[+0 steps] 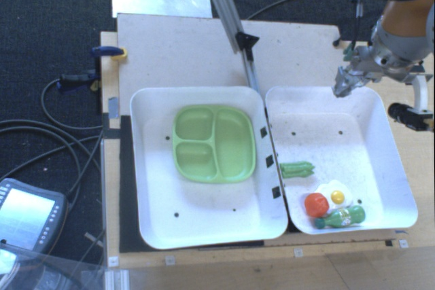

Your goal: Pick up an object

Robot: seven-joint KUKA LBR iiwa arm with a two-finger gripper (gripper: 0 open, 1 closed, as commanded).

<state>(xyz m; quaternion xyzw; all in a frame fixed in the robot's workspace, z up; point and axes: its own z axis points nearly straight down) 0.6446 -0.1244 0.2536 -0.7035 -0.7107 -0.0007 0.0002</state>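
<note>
In the right bin (pixel 380 120) lie a green pea pod (pixel 297 170), a fried egg (pixel 336 194), a red tomato (pixel 316 204) and a green bottle (pixel 341 216), all grouped at its near side. My gripper (pixel 342 87) hangs over the bin's far right rim, well away from these items. Its fingertips look close together and nothing is seen between them.
The left bin (pixel 149 214) holds a light green divided plate (pixel 213 143). A slanted metal pole (pixel 228 7) crosses the board behind the bins. Cables and a pendant lie on the floor to the left.
</note>
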